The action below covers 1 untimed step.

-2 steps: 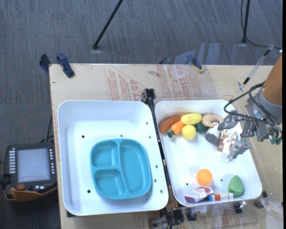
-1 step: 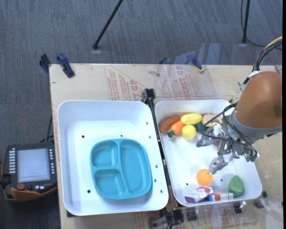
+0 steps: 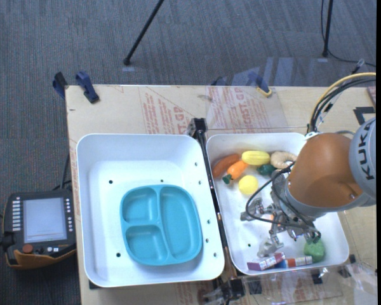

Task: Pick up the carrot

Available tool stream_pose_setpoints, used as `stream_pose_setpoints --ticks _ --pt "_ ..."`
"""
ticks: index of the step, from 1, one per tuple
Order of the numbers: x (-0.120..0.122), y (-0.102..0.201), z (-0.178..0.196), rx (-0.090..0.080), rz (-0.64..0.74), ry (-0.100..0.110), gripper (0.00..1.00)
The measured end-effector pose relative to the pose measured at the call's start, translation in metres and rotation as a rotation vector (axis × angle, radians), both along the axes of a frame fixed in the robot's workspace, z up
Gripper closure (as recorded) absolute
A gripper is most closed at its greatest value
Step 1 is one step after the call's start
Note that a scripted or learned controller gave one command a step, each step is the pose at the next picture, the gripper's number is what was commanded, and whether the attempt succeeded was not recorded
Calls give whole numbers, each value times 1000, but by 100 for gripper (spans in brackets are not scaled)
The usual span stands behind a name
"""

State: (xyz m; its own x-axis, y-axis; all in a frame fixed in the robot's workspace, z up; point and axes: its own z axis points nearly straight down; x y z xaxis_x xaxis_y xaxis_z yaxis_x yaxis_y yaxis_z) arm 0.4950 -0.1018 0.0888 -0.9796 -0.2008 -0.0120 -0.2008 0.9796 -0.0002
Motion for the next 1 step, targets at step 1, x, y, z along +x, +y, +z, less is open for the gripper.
stream_pose_setpoints --ticks 1 --pt "73 16 32 1 -244 8 0"
